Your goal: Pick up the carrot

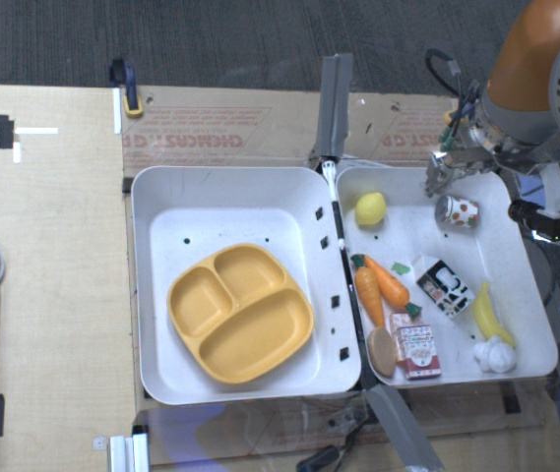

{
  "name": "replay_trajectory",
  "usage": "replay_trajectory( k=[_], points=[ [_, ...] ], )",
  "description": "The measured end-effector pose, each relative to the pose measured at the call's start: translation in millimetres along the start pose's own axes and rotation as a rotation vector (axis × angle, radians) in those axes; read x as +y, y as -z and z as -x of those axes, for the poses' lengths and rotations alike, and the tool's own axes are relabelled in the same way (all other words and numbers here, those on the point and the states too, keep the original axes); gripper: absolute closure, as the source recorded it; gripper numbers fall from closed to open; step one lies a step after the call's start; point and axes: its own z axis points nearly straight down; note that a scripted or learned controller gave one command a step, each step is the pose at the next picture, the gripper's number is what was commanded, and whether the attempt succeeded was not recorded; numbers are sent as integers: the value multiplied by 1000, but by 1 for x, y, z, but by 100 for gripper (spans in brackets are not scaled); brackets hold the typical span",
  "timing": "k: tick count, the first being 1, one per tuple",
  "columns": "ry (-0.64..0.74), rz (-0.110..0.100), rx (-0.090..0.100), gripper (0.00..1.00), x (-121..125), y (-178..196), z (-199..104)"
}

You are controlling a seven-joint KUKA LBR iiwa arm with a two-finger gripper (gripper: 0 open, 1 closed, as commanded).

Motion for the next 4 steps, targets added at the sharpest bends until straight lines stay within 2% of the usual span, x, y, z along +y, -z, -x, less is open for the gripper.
replay_trajectory(
  k=[1,2,3,4],
  points=[
    [59,-1,1,100,23,28,-60],
    [-343,-4,0,100,13,-12,-95],
    [-623,-4,-1,100,39,-12,-165],
    [-999,-4,-1,100,45,25,-197]
  ],
)
